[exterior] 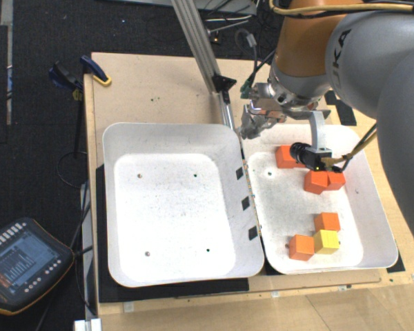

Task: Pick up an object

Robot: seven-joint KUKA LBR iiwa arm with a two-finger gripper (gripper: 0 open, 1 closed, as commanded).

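Camera view, top-down at a slant. Nearest, at the lower left off the table (159,81), a teach pendant (21,264) with a lit screen lies on the dark floor.

On the table, two shallow white bins sit side by side, touching along their inner rims. Left bin (124,140): only specks on its floor. Right bin (376,236): five blocks.

Near end of the right bin: an orange block (301,246) and a yellow block (328,241) touching each other, with a second orange block (327,221) just behind the yellow one, also touching.

Middle of the right bin: a red-orange block (323,180), well apart from the near cluster.

Far end of the right bin: another orange block (286,156), just beside a black fitting with cable (308,154) that hangs from the arm and overlaps the block's right side.

Arm (352,40) enters from the right, grey with an orange band, wrist over the far rim of the right bin. Gripper (254,126) hangs at the bin's far left corner, left of and just beyond the far orange block, not touching any block. Nothing is visible between the jaws; whether they stand wide or narrow, cannot tell.

Farther back: an aluminium strut (196,36) slants down to the bins' junction; a blue-and-yellow clamp (79,78) sits at the table's far left corner.
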